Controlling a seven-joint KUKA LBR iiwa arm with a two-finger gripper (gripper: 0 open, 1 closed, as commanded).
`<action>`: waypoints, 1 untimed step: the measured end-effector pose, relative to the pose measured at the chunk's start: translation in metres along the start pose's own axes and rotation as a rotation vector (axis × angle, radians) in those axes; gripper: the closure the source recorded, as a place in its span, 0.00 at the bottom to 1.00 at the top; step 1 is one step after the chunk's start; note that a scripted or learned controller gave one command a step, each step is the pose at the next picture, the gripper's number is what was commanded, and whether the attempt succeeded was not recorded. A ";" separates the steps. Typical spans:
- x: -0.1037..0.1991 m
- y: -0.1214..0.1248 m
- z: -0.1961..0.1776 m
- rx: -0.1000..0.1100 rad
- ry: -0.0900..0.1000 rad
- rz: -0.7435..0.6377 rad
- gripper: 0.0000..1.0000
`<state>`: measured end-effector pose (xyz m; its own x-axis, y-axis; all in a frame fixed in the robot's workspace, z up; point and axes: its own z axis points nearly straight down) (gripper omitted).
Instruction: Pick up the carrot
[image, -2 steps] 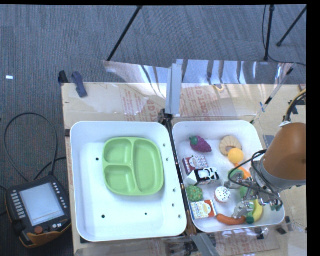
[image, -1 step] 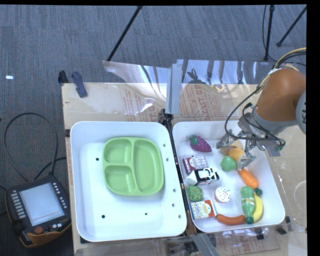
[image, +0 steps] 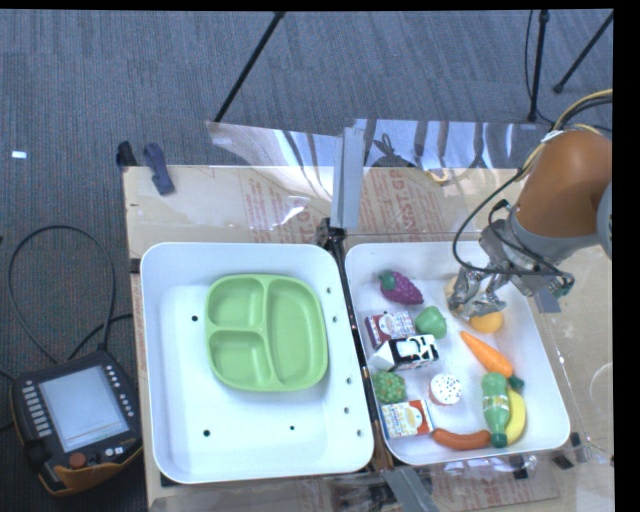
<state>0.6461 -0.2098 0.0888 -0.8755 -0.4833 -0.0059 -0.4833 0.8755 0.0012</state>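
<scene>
Camera view puts the claw (image: 476, 296) low over the upper right part of the right bin (image: 555, 380), its metal fingers pointing down and to the left; whether they are apart or together I cannot tell, since their tips blur into a yellow-orange round fruit (image: 487, 321) lying right under them. The carrot (image: 487, 353) lies just below that fruit, slanting down to the right, apart from the claw. Beyond its lower end stand a green bottle (image: 494, 398) and a banana (image: 515, 416) side by side, with an orange-red sausage (image: 460, 438) along the bin's bottom edge. To the carrot's left are a green pepper (image: 431, 321), a black-and-white milk carton (image: 411, 352), a red-labelled carton (image: 388, 326), a speckled white cupcake (image: 446, 389), a broccoli head (image: 389, 386) and another small carton (image: 404, 418); their print is too small to read. A purple bunch of grapes (image: 401, 288) sits further up. The left bin (image: 180, 440) holds a green divided plate (image: 267, 332). Red lettering on the bench (image: 240, 205) cardboard is illegible.
</scene>
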 end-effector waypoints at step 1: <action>-0.002 0.000 -0.012 0.001 -0.007 0.005 1.00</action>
<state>0.6478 -0.2093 0.1005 -0.8777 -0.4790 -0.0127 -0.4791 0.8778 0.0005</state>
